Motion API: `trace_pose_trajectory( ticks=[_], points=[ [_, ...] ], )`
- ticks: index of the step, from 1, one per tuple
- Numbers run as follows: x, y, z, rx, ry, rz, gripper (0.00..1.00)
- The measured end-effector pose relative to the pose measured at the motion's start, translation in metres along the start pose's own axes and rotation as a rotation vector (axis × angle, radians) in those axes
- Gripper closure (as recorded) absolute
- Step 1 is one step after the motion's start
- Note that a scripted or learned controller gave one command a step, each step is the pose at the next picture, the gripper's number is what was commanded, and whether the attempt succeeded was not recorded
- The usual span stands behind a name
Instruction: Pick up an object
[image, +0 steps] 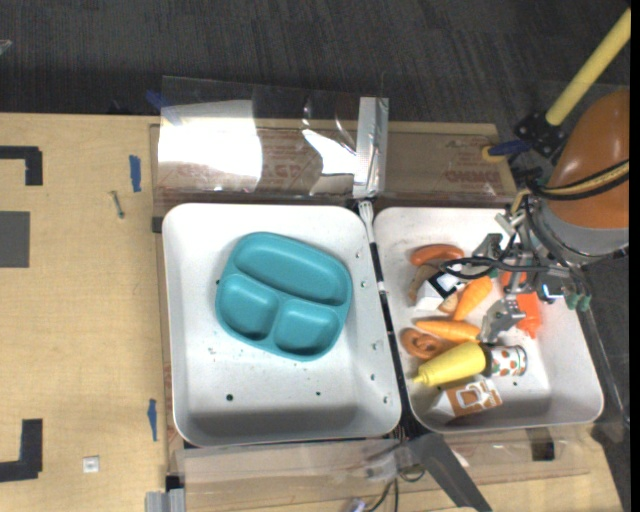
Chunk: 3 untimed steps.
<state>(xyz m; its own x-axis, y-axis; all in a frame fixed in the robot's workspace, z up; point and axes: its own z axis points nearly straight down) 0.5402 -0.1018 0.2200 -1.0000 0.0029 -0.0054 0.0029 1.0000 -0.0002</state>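
Across the bench, two shallow white bins were seen side by side from above. The left bin (190, 380) held a teal divided plate (283, 293) with three compartments, one long compartment toward the far side and two smaller ones toward the near side; the plate was set slightly askew, its long axis running from upper left to lower right.

The right bin (570, 400) held a crowded cluster of small toys. A yellow bottle-shaped object (452, 364) lay on its side near the front of the bin, its long axis running left to right with a slight rise toward the right, and its narrower end pointed left. Just behind it lay an orange carrot-like piece (447, 330), also lengthwise left to right. A second orange wedge (474, 296) was tilted upward to the right, and a curved orange piece (436, 254) lay near the far wall. A small white can with red spots (508, 362) stood just right of the yellow object, and a small brown and white item (472, 399) lay at the front.

The arm (590, 170) was seen reaching in from the right, with the gripper (505, 318) lowered among the toys beside a bright orange block (529, 316). Whether the gripper was released or clenched could not be told, as cables and toys crowded it.
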Motion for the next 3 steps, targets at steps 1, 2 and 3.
trace_pose_trajectory(
  ticks=[1,2,3],
  points=[
    [-0.053,-0.022,0.061,0.000,0.003,0.022,0.00],
    [-0.052,-0.044,0.109,0.001,-0.006,0.124,0.00],
    [-0.023,-0.080,0.132,0.001,-0.004,0.155,0.00]
  ],
)
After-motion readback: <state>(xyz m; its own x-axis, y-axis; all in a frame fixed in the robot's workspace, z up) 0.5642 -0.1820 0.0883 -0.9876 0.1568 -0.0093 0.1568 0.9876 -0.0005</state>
